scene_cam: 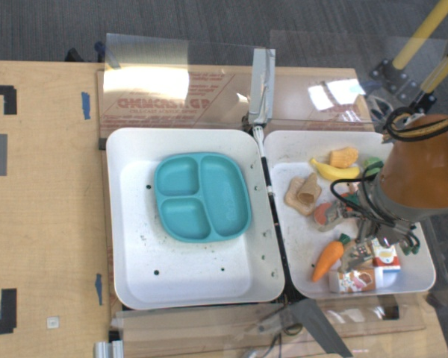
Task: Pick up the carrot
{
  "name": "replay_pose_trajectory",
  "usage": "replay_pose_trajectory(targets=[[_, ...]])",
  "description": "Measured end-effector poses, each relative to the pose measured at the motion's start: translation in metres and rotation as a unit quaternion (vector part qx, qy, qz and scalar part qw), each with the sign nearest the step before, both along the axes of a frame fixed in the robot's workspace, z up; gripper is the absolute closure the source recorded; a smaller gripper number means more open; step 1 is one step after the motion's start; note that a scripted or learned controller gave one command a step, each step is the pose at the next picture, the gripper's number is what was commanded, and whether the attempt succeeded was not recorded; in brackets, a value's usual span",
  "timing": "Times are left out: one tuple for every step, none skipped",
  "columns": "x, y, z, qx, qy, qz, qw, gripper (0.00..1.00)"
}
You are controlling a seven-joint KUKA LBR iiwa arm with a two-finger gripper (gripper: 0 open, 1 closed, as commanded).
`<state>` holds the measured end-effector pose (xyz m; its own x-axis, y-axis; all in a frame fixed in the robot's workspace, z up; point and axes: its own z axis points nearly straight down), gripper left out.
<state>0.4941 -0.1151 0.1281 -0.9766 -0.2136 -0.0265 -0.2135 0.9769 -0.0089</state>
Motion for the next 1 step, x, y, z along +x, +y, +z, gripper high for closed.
replay_pose_trajectory(targets=[[0.0041,0.0177,-0.0336,0.0014,-0.009,-0.032,0.9995,0.0]])
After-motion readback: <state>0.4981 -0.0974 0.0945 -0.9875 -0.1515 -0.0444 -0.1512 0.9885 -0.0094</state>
